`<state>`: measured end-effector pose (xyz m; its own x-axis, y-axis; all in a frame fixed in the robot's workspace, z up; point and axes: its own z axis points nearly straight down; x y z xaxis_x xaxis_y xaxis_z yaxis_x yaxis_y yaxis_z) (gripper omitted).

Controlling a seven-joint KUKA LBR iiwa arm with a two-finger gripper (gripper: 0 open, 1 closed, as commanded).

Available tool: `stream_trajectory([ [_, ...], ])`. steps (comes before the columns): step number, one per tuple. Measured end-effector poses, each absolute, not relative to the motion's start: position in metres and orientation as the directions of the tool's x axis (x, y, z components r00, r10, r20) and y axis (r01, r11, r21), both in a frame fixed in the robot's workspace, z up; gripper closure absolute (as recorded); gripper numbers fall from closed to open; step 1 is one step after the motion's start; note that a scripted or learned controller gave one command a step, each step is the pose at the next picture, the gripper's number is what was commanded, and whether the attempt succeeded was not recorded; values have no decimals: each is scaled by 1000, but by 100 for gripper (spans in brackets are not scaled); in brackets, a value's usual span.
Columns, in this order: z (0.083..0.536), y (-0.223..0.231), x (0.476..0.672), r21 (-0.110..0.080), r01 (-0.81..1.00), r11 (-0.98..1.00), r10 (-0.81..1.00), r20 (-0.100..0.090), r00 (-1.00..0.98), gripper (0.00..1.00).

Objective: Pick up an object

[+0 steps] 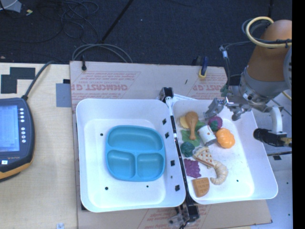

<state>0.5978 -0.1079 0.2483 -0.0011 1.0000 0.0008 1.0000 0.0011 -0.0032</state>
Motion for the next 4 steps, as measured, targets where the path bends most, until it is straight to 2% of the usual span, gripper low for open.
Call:
stream_trajectory([
  [1, 258, -109, 598, -5, 1000, 1, 1000, 1, -1, 100],
  [2, 146, -136, 644, -7, 1000, 0, 1000, -1, 0, 100],
  [3, 118, -80, 598, -10, 1000, 3, 1000, 4, -3, 100],
  [4, 130, -84, 600, -6, 1000, -3, 1000, 1, 3, 100],
])
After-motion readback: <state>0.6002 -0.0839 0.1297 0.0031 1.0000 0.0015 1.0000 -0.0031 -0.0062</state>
